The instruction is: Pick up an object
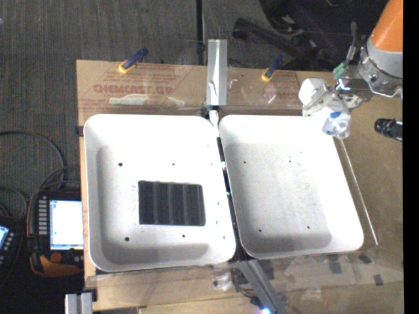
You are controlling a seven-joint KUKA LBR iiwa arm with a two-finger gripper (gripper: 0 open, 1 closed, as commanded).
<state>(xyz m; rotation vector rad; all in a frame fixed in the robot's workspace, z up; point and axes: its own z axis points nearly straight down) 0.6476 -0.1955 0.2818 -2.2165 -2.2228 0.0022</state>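
Much of the arm point(391, 25) is cut off by the top right corner of the view: an orange band and a grey wrist below it show, nothing higher. The gripper point(325, 100) is a pale, blurred cluster of white parts over the bench's far right corner, just outside the far right corner of the right bin point(340, 234). Whether it is spread or closed cannot be made out. A small whitish-blue bit point(337, 124) hangs just beneath it, at the bin's rim. It is too blurred to tell whether it is part of the gripper or a separate item.

Two shallow white bins sit side by side, touching along their inner edges. Both are smooth and round-cornered, with small dark dots across their floors. One object lies in them: a dark ribbed slab point(171, 203), rectangular and flat, with four broad lengthwise ridges. It rests in the left bin point(105, 149), near the middle of the floor toward the near edge, well apart from the gripper.

Two blue-and-yellow clamps point(133, 59) grip the far edge of the bench, where a brown board point(150, 90) carries faint red lettering too small to read. One metal upright point(217, 77) stands between the bins at the far edge.
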